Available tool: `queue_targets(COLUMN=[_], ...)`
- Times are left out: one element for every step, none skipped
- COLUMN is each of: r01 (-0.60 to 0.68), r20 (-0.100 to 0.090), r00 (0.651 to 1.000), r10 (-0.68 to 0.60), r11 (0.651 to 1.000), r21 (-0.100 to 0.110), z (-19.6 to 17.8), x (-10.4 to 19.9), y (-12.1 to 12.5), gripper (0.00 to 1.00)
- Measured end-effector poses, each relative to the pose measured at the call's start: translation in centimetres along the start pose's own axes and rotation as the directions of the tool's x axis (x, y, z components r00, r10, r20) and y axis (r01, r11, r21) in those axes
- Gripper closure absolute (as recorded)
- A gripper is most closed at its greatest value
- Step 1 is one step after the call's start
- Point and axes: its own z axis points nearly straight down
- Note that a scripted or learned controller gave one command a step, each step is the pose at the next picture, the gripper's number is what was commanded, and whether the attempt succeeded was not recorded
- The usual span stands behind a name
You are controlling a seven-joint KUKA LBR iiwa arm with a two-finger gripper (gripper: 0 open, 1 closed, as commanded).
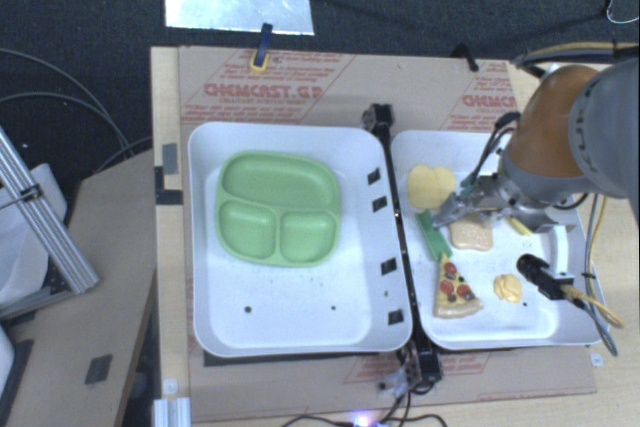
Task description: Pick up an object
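In the right bin (545, 327) lie several toy foods. There is a pale yellow piece (431, 184) at the back left and a green bean (431, 237) beside the divider. A tan bread slice (471, 236) lies in the middle, with a pizza slice (456, 291) and a small yellow lump (508, 288) toward the front. My gripper (457, 209) is low over the bin, between the pale yellow piece and the bread slice, right at the bread's back edge. The arm's body hides the bin's back right part.
The left bin (290, 315) holds a green divided plate (278, 207). A black divider with clips (388, 215) runs between the bins. A black part and yellow cables (556, 283) hang near the right bin's front right corner.
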Motion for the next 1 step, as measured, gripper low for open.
queue_targets(r01=[0.008], r20=[-0.005], r00=[1.0], r10=[-0.008], r11=[1.0], r21=[0.004], z=[-9.29], x=[8.03], y=[-5.03], gripper=[0.0])
